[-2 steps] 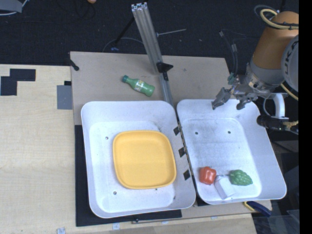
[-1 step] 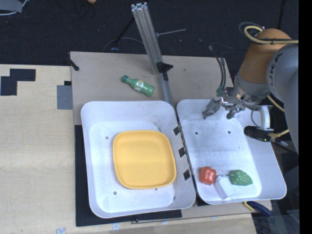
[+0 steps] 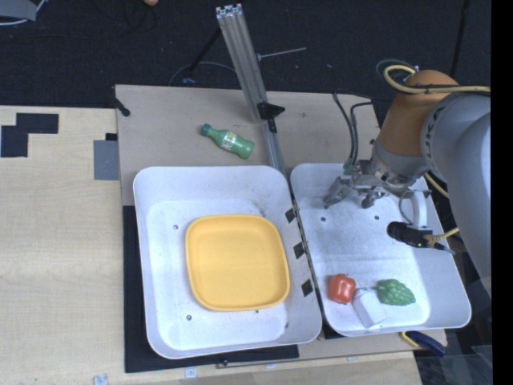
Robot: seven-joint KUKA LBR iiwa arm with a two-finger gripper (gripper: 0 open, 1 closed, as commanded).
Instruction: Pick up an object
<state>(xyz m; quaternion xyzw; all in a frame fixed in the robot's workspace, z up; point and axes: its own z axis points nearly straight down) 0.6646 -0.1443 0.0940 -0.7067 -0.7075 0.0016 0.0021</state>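
Dark flooring framed the desk point(image 3: 64, 239) as the hand point(image 3: 362, 192) hovered over the right bin point(image 3: 449, 295), whether spread or closed impossible to tell, gripping nothing visible. Red pepper point(image 3: 341, 288) and green object point(image 3: 395, 293) lay near the front edge; reaching them seemingly required descending.

the bench point(image 3: 176, 123) carries two white bins: the left bin point(image 3: 156, 191) and, touching its right side, the right bin point(image 3: 449, 295). a green bottle point(image 3: 228, 140) lies on the bench just beyond the left bin.
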